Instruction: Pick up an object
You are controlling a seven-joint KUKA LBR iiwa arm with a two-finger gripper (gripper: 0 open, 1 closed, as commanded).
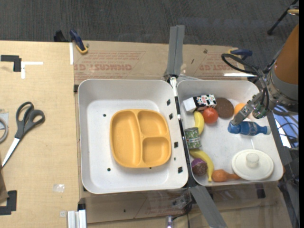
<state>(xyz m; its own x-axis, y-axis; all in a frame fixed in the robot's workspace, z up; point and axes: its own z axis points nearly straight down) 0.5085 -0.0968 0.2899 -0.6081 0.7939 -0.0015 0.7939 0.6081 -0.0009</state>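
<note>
where pincer (247, 111) hovers, blue bottle (249, 128) lies just below; grip state unclear.

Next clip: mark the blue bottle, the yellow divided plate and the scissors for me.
blue bottle (249, 128), camera view, on the middle of its body lying in the right bin.
yellow divided plate (140, 137), camera view, on the ridge between its compartments.
scissors (27, 116), camera view, on the black handles.

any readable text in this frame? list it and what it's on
"CHEMICAL GR...": red print, seen upside down, on the cardboard behind the left bin; letters too blurred to be sure.
A like red print on the cardboard behind the right bin: unreadable.
Box in the right bin: patterned print, too small to read.
Can: label too small to read.
</note>
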